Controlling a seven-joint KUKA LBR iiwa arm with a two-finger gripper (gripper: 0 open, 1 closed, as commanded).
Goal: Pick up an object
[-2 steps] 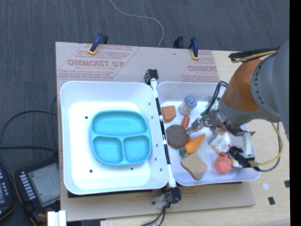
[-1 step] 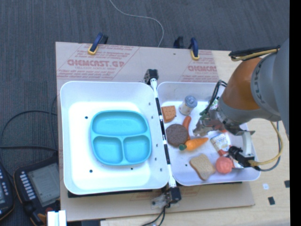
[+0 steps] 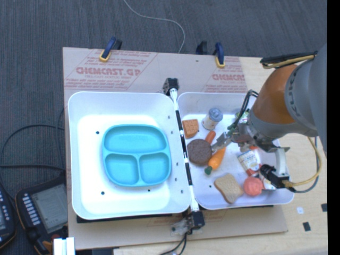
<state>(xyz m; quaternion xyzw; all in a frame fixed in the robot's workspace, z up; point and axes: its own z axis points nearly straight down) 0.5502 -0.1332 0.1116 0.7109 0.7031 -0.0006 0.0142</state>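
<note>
the desk (image 3: 127, 68) shows as a pale board with red printed lettering, sitting on dark grey carpet (image 3: 42, 25); blue clamps (image 3: 109, 48) grip its far edge, one toward the left and another (image 3: 219, 54) toward the right; a thin white cable (image 3: 159, 20) loops across the carpet beyond the board; a black cable (image 3: 21, 137) curls on the floor at the left; down in the near-left corner lies a handheld control pendant (image 3: 45, 209) with a grey screen; a small black clip (image 3: 170, 84) sits at the far end between the two bins.
</note>
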